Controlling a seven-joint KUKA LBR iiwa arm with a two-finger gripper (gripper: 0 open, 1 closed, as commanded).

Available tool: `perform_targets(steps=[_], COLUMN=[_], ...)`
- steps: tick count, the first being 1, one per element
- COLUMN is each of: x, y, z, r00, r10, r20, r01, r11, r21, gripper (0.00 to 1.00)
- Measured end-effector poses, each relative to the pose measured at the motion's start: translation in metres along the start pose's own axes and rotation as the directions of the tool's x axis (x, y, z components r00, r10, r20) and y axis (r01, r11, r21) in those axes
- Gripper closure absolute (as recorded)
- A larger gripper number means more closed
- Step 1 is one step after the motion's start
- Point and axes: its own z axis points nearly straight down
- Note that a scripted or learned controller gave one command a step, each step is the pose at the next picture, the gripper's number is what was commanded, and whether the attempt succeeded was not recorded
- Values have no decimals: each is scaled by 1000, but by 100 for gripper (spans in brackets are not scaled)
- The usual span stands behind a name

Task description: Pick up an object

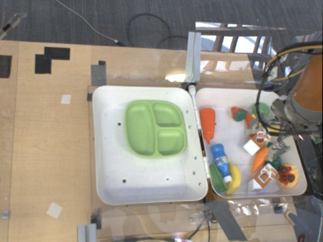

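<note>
Currently the left bin (pixel 108 185) carries a green divided plate (pixel 154 128) at its centre. In the right bin (pixel 222 101), an orange bottle (pixel 207 122) lies near the left wall. The gripper (pixel 275 147) hangs over the clutter at the right wall, beside a carrot (pixel 259 158); whether it is open or grasping anything cannot be told. Judged stage: approach. Next: descend squarely onto one item.

The left bin (pixel 108 185) has open floor all round the green divided plate (pixel 154 128) lying in its middle. In the right bin (pixel 226 101), a clear white lane runs between the orange bottle (pixel 207 123), blue bottle (pixel 220 159) and banana (pixel 234 179) by the dividing wall and the tight clutter of a carrot (pixel 259 158), white block (pixel 251 147) and small toys at the right side. The arm (pixel 305 97) and its cables (pixel 270 74) hang over that right-hand clutter.
</note>
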Motion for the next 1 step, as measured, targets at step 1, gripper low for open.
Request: perform_targets(steps=[1], x=[5], y=[-9], z=[103], r00=[1000], r10=[26], r20=[-2], r01=[-26], r11=[1000], r21=[-5], gripper=[0])
